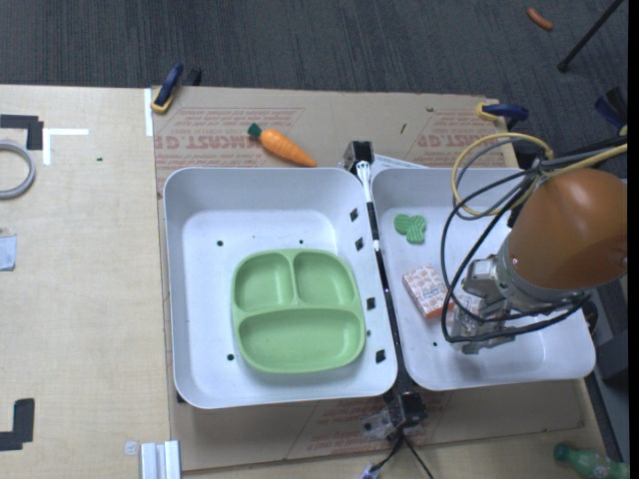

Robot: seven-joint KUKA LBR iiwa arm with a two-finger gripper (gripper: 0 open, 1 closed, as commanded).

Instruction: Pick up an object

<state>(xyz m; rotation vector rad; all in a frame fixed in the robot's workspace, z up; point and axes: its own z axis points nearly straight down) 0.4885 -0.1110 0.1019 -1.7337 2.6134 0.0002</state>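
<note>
**Jaws low in the right bin, beside a small carton**

Jaws [477,329] sit low in the right bin [559,362], under the grey wrist and the orange band of the arm [571,230]; seen from above, the wrist and its cables cover them, so I cannot tell how far apart they stand or whether anything is between them.

Nearest the camera: a clamp and dark cabling [399,419] at the front edge where the two bins meet. A green object [584,457] shows at the lower right corner, partly cut off; too little of it to name.

Left bin [195,297]: a pale green divided plate [298,310] lies flat in its middle, two small compartments at the far side and one long one at the near side.

Right bin: a small white carton with red and orange print [424,289] lies tilted, just left of the jaws, very close to the wrist hardware; contact cannot be made out. Farther back, well apart from the carton, a small green toy [410,228] rests on the bin floor near the dividing wall. Yellow and black cables [477,173] loop above the bin's far right part.

Beyond the bins: a toy carrot [282,145], orange with a green top, lies on the cardboard sheet [230,128] spread over the tabletop [80,267]. Blue clips hold the cardboard at its far left corner [168,88] and far right corner [507,114]. A roll of tape [14,168] sits at the left edge. Dark carpet [300,18] lies past the tabletop.
</note>
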